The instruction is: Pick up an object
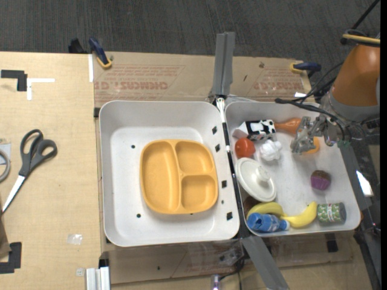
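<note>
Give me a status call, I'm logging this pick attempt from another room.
Gripper low in right bin, far side, over an orange item. Nothing seen held. Purple object and banana lie nearer, apart. Left bin holds yellow tray.

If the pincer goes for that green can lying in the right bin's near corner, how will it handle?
The green can lies on its side, so a nudge would probably roll it. It looks rigid. The bin wall and banana crowd it, likely limiting finger room.
</note>
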`<control>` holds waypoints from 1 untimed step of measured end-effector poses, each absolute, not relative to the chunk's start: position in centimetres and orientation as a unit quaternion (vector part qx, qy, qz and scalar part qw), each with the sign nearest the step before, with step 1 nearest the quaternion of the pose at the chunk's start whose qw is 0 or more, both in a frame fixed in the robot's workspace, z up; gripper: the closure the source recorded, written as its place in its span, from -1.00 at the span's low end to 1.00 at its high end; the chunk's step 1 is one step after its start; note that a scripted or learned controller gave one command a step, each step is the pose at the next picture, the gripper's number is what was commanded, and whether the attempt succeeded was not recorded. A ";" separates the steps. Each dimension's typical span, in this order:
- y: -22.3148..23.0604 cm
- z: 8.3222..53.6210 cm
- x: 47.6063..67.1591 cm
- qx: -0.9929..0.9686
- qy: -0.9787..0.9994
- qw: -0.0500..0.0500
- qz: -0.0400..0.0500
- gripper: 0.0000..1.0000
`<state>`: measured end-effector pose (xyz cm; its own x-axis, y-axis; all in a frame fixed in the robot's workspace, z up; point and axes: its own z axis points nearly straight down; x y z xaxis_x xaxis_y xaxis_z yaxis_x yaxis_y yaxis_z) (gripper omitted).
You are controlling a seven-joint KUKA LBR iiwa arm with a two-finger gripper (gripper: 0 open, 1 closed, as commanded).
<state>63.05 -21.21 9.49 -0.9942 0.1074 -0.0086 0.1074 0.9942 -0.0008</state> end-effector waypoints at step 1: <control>-16.1 9.3 63.0 0.062 0.998 0.003 0.000 1.00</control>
